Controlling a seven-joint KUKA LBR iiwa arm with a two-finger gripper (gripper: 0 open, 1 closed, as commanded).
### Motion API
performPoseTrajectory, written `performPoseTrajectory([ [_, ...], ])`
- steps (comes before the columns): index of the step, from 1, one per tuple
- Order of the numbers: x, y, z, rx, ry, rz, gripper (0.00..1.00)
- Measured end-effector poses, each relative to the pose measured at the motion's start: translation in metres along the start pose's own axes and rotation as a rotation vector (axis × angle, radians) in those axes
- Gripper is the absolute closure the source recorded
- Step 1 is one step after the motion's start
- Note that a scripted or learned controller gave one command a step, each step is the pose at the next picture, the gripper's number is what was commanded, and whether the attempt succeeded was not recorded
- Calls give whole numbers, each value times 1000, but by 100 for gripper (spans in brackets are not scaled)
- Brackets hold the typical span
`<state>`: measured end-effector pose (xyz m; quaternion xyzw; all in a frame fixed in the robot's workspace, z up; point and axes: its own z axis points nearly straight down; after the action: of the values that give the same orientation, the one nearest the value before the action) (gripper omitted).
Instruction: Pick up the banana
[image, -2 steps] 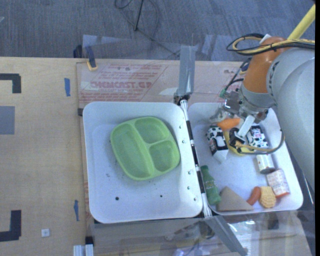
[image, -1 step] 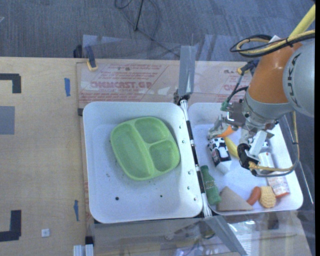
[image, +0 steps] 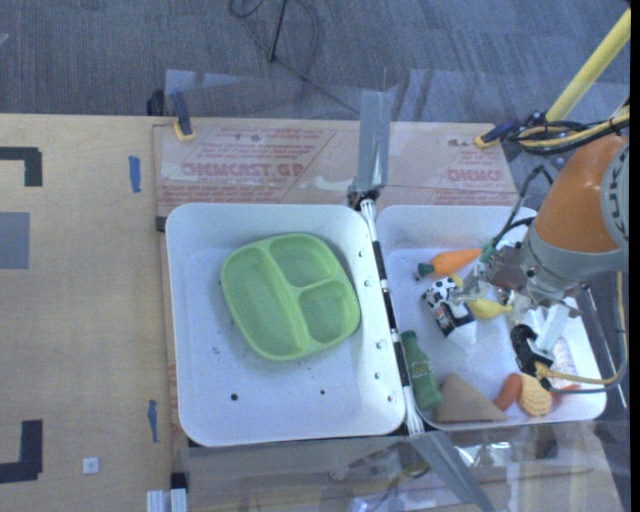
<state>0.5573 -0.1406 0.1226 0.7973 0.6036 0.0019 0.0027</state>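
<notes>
While gripper (image: 497, 292) hangs at right bin's (image: 590, 405) middle, finger state: cannot tell. Banana (image: 487, 308) lies just beneath, beside toy cow (image: 441, 300). Likely light, smooth, curved; grip across mid-body.

You can see the yellow banana (image: 487, 308) lying in the right bin (image: 590, 405), just below the orange carrot (image: 455, 262), partly hidden.
</notes>
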Motion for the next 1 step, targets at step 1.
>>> performPoseTrajectory([
  [1, -26, 30, 15, -39, 0, -102, 0],
])
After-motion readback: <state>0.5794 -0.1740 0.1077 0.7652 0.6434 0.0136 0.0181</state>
